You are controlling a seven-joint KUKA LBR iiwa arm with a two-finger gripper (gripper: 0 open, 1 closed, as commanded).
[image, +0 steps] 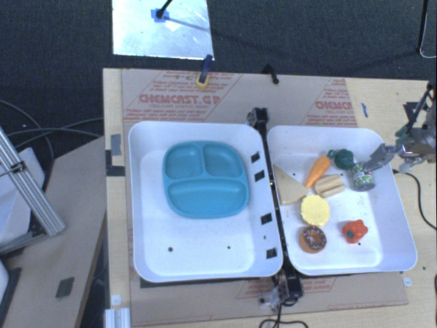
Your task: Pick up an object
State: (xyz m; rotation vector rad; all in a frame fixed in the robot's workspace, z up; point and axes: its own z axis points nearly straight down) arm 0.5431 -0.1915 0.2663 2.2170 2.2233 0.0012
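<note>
The claw (379, 156) sits at the right bin's (396, 251) far right rim; whether its jaws stand apart or together I cannot tell. Just beside its tip lies a small speckled can (362, 178), the easiest pick, with a green toy (342, 158) a little beyond. Farther out are the carrot (317, 170), tan block (328, 186), yellow disc (315, 210), donut (313, 238) and red pepper (353, 231). Best to drop straight over one object, well centred, away from neighbours. Farthest off, the blue plate (205, 180) rests in the left bin (150, 251).

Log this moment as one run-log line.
tool: at right bin far-right edge | grasp: unclear | toy food in right bin | blue plate in left bin
</note>
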